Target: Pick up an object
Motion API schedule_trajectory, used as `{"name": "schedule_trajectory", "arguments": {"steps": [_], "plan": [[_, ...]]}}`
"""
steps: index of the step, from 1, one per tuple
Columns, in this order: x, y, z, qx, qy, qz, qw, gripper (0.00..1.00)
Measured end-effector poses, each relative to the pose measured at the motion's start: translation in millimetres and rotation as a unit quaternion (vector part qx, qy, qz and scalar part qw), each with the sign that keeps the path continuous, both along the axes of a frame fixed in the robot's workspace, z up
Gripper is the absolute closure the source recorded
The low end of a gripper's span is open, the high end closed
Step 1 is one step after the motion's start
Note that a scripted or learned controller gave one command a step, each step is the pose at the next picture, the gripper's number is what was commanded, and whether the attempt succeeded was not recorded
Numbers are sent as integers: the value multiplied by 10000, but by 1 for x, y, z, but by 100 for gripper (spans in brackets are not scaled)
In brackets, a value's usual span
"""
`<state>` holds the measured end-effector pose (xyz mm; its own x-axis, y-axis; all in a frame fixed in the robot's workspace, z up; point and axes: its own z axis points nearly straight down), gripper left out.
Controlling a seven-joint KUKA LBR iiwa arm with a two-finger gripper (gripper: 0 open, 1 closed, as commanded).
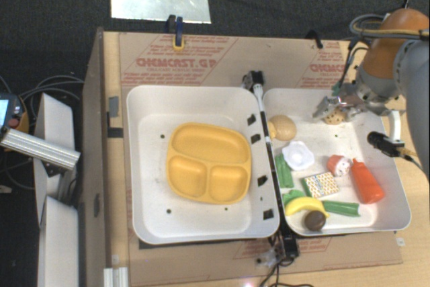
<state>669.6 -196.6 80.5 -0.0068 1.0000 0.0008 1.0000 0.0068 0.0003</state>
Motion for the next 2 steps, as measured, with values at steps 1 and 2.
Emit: {"name": "schedule_trajectory", "arguments": {"steps": [1, 2], "plan": [[-81, 17, 1, 11, 43, -35, 10000, 0], [-126, 21, 2, 2, 17, -34, 10000, 0]]}}
